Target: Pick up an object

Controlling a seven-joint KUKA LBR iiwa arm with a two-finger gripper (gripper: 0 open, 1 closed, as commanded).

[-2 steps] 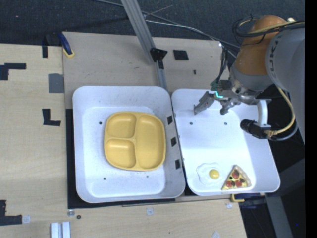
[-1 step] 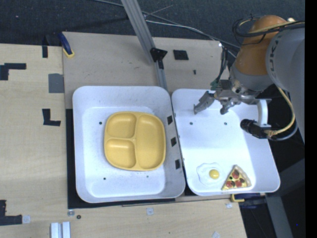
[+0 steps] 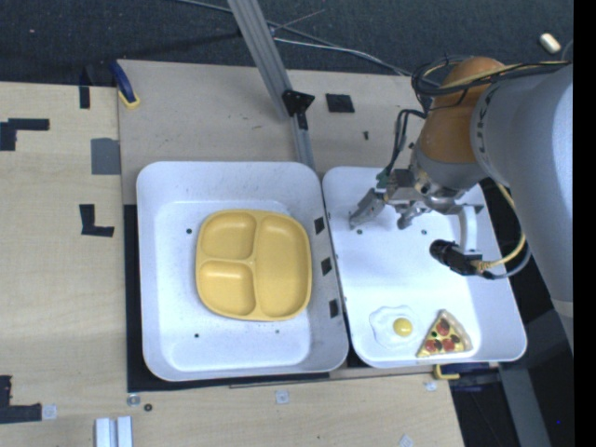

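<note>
Claw [image 3: 389, 209]: two grey fingers spread, nothing between them, upper part of right white bin [image 3: 372, 277]. Flat fried-egg toy [image 3: 394, 326] and pizza-slice toy [image 3: 445, 335]: lower right, below the claw, well apart.

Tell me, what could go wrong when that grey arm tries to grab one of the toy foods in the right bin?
The flat fried-egg toy lies low on the bin floor, so the fingers may slide over it. The pizza-slice toy sits right beside the egg and close to the right white bin's near rim, so a descent could nudge both or strike the rim. The two-finger gripper hangs over the bin's far end, well away from them.
</note>
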